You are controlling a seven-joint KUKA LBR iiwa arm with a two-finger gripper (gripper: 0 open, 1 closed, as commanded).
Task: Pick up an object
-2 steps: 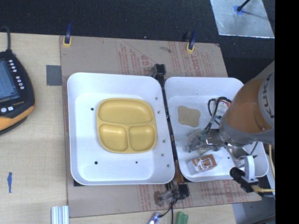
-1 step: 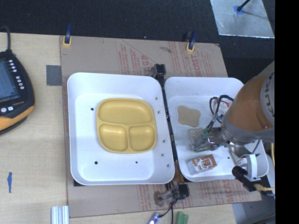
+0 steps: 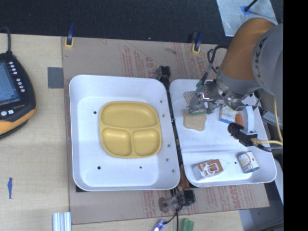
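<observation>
Two-finger metal gripper (image 3: 198, 105): centre right of frame, low in the right white bin (image 3: 226, 176), directly above a flat beige pad (image 3: 195, 122), apparently positioned for a grasp; aperture cannot be told. Left white bin (image 3: 86, 93): holds a yellow three-compartment plastic plate (image 3: 130, 129), centred.

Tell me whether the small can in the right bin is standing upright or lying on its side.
Lying on its side. The small white can shows its long labelled side, one round end facing the right white bin's near corner.
</observation>
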